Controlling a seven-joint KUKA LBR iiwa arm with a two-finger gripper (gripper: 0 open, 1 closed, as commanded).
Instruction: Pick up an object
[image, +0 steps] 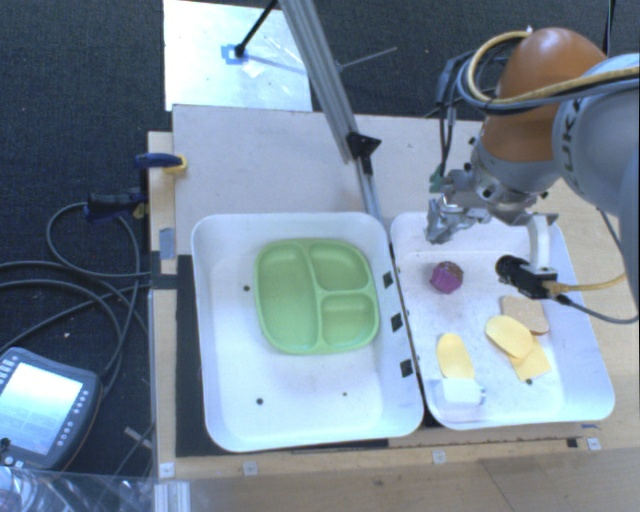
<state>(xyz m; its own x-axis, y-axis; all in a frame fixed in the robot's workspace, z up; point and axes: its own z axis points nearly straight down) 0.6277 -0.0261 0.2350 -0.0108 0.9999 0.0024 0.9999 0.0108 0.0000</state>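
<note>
While our gripper (440, 232) hovers above the purple object (446, 277), fingers in a state we cannot tell, nothing is lifted; grasping remains.

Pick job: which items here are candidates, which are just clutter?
In play:
gripper
purple ball
yellow slice
yellow pieces
white block
right bin

Clutter:
green tray
left bin
pendant
cables
clamp

No text, label or number can be read anywhere.
</note>
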